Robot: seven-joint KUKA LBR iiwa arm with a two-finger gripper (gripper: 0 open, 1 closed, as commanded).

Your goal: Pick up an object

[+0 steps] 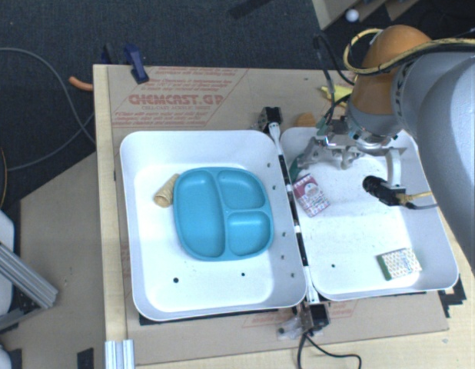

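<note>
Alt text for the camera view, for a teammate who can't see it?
The grey arm's end effector hangs over the back of the right bin, which holds a red-and-white packet near its left wall and a small green-patterned piece near its front edge. The left bin holds a blue divided plate with a tan cone beside it.

Divided plate in left bin

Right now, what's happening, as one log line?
gripper: far end of right bin | red packet: not held | blue plate: in left bin
</note>
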